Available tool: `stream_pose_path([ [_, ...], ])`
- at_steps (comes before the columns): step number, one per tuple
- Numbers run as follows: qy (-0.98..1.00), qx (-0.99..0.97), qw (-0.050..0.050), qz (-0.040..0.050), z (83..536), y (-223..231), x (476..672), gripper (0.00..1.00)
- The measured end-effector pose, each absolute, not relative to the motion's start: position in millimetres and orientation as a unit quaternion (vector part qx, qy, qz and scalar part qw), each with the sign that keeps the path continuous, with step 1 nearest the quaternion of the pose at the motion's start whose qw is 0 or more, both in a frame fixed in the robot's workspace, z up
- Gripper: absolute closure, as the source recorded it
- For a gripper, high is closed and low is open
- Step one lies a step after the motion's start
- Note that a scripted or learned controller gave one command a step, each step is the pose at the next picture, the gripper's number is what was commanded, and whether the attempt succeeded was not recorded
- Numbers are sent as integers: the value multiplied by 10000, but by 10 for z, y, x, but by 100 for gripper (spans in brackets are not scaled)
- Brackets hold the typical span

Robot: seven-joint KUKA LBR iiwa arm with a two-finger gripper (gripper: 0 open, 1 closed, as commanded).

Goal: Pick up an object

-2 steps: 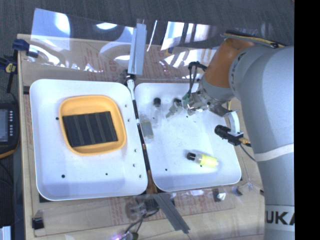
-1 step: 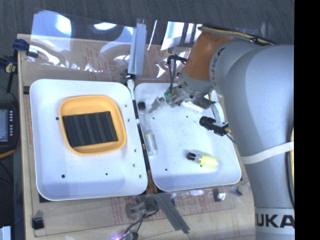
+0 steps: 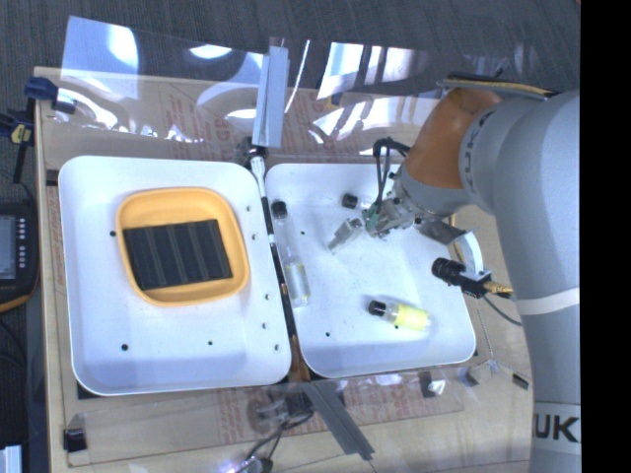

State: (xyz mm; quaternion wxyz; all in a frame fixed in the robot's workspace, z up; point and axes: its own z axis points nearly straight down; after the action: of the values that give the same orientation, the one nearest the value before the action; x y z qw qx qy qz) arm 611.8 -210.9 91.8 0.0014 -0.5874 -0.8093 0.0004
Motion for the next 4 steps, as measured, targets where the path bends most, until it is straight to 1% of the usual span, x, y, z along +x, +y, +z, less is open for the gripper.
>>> stream_pose_path([
  [1, -8565, -5161, -48, 117, 965, -1477, 6266, 0],
  [2, -8593, -5111, -110, 129, 1001, -1430, 6248, 0],
  [3, -8664, -4987, -260, 63, 1101, -1272, 5835, 0],
  [4, -8683, -4958, -139, 42, 988, -1171, 5040, 0],
])
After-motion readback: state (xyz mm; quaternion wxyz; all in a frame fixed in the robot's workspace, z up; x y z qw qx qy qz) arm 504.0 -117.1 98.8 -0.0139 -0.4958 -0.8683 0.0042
